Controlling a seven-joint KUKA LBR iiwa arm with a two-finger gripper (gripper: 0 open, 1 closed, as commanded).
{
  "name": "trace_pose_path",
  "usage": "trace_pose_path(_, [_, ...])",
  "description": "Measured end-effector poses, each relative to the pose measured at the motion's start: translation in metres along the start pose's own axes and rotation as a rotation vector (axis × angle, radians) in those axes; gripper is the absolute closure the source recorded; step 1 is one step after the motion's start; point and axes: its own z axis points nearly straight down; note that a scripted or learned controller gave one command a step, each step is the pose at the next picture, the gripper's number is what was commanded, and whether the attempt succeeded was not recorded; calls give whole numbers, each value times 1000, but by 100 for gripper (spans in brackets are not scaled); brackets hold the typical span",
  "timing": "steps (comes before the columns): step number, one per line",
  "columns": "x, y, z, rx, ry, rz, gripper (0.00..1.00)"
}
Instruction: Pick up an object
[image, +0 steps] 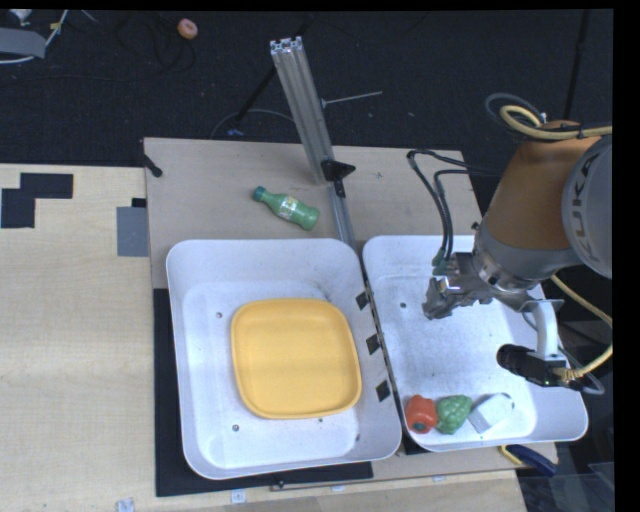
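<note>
Your nearest targets, a red piece (420, 412), a green piece (454, 412) and a grey block (487, 412), sit touching in a row against the right bin's (400, 330) near wall. The hand (441, 303) hovers above bare floor, well apart from them; whether it's wide or narrow you cannot tell. Pick the grey end piece, descend squarely, avoid the wall.

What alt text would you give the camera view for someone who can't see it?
A grey and orange robot arm holds its gripper above the right bin, where a red toy, green toy and grey block sit by the near edge. The left bin holds a yellow plate; a green bottle lies behind.
</note>
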Motion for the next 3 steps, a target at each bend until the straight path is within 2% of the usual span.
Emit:
trace_pose_path(1, [58,5,4,0,0,0,100])
trace_pose_path(2, [111,23,-2,-1,-1,1,100])
trace_pose_path(3, [158,25,-3,0,0,1,100])
